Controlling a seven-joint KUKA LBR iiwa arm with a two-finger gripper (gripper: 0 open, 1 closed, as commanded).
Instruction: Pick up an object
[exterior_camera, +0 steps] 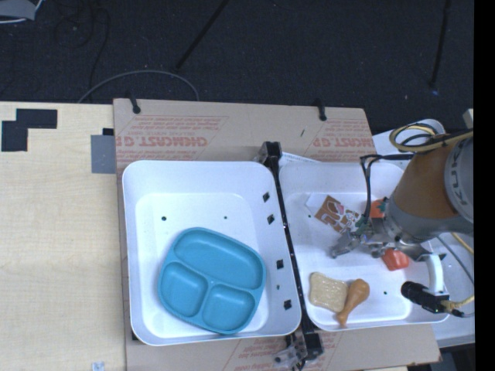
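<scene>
hand (346, 247) low in right bin (387, 313), perhaps near snack packet (332, 212)

Tool (346, 246) low in right bin (340, 184) above drumstick (353, 298).

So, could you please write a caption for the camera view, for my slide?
Arm's hand lowered into the right bin near toy food; blue divided plate in the left bin.

White bins (139, 207), blue divided plate (210, 279), tan toy drumstick (352, 297), orange-banded grey arm (433, 188).
</scene>
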